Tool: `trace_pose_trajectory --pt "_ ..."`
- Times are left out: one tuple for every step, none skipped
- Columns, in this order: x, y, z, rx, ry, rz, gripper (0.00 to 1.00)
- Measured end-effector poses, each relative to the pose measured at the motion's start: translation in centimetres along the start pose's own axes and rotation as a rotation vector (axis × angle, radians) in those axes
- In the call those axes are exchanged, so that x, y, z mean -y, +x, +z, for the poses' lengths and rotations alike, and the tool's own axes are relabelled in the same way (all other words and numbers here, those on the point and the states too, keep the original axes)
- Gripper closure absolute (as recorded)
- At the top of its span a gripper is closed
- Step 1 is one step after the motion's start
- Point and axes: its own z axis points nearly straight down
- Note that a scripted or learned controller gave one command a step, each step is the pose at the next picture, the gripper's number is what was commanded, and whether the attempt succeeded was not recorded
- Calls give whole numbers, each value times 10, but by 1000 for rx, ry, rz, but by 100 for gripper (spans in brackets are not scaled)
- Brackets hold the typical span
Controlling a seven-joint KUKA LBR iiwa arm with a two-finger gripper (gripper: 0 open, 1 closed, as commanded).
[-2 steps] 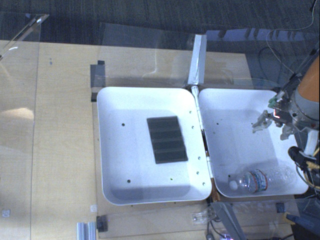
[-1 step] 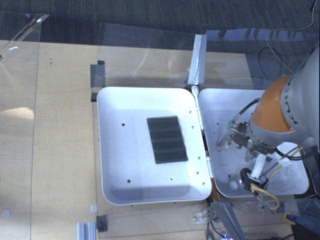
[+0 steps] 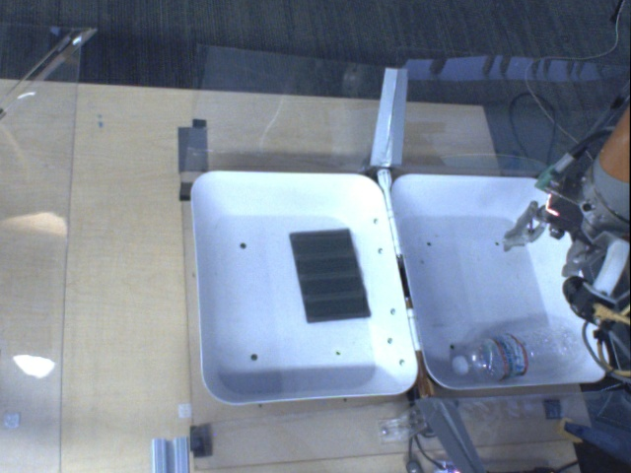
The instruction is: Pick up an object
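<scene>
So here's what you're looking at. The bench (image 3: pixel 118 264) carries two white bins side by side. The left bin (image 3: pixel 227 294) has a dark ribbed rectangular pad (image 3: pixel 329 275) lying flat roughly in its middle, tilted a little off the bin's edges.

The right bin (image 3: pixel 444 254) holds a clear plastic bottle (image 3: pixel 490 357), lying on its side close to the bin's near edge, cap end pointing toward the near left corner of that bin. It's touching nothing else that you can make out, and it's well apart from the tool.

The arm (image 3: pixel 606 215) comes in over the right bin's right edge. The gripper (image 3: pixel 523 229) sits over the far right part of that bin, pointing toward the bin's middle. Honestly, you can't tell from this angle whether it's spread or pressed together; it's too small and blurry. Nothing visible is caught in it, and the bin floor under it looks bare white.

There's a grey metal strip (image 3: pixel 388 116) standing off the far edge right where the two bins meet.
</scene>
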Motion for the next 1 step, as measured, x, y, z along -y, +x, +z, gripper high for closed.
trace_pose_trajectory --pt "48 22 138 0 4 20 0"
